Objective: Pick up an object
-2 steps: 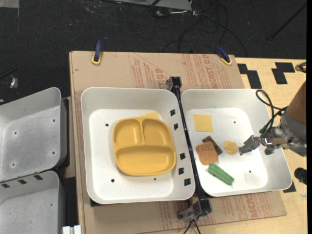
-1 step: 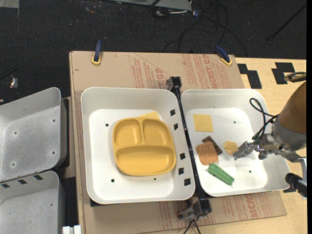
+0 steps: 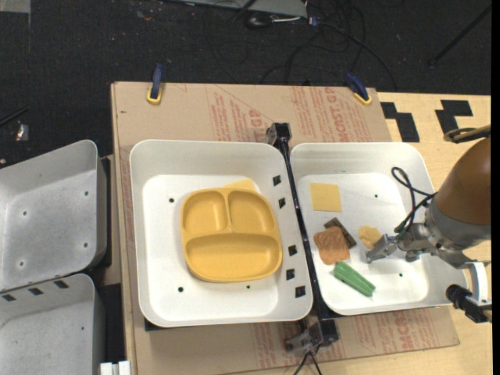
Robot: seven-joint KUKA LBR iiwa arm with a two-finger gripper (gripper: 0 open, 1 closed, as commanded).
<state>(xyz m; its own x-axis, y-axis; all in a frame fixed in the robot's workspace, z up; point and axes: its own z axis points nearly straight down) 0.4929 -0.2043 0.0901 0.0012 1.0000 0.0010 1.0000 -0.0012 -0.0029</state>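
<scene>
The right bin (image 3: 406, 291) holds a pale yellow square slice (image 3: 326, 196), a brown flat piece (image 3: 333, 245) on a darker scrap, a small yellow chunk (image 3: 369, 235) and a green stick (image 3: 354, 279). My gripper (image 3: 378, 251) hangs low in this bin, just right of the brown piece and below the yellow chunk, above the green stick's right end. Its tips sit close to the yellow chunk, but I see nothing held between them. The arm's orange band (image 3: 469, 187) is at the right edge.
A yellow divided plate (image 3: 231, 234) lies in the left bin (image 3: 156, 209). A black divider (image 3: 293, 209) runs between the bins. Grey metal trays (image 3: 47, 209) sit off the bench at left. A black cable (image 3: 406, 190) loops over the right bin.
</scene>
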